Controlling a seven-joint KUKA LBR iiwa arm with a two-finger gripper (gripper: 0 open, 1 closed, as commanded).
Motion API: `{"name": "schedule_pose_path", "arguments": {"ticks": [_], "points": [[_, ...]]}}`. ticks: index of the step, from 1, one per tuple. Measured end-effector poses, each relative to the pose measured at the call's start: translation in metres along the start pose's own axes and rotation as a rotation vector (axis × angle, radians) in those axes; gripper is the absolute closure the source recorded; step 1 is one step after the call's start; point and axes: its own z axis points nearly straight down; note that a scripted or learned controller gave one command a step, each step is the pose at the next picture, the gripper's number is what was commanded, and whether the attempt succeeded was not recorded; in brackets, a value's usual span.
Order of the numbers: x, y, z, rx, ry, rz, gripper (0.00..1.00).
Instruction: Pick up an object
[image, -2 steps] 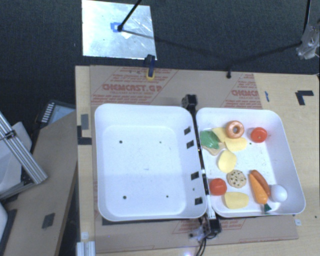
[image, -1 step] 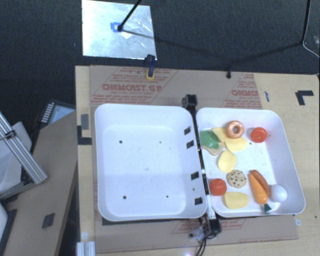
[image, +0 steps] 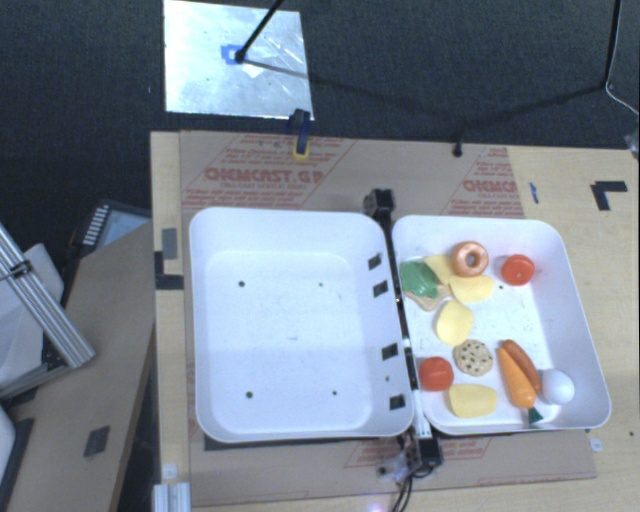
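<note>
Several toy foods lie in the right bin (image: 560, 250). At its back sit a glazed donut (image: 469, 259) and a red tomato (image: 517, 269). A green leafy piece (image: 419, 281) lies by the left wall. Two pale yellow pieces (image: 472, 290) (image: 454, 322) rest in the middle. Toward the front are a cookie (image: 472, 357), a second red tomato (image: 435, 373), a yellow wedge (image: 472, 401), an orange carrot (image: 517, 374) and a white egg (image: 556, 386).
The left bin (image: 290, 320) stands beside the right one, joined by a black clamp strip (image: 390, 300). A yellow and blue clip (image: 300, 135) sits at the bench's back edge. A silver sheet (image: 237, 58) lies on the floor behind.
</note>
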Motion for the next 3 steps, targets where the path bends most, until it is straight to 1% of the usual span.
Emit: {"name": "schedule_pose_path", "arguments": {"ticks": [1,2,3], "points": [[-0.067,0.064,0.002,-0.004,-0.006,0.006,1.0],[-0.063,0.096,0.001,-0.004,-0.005,-0.001,1.0],[-0.026,0.041,0.001,0.001,-0.001,-0.001,1.0]]}}
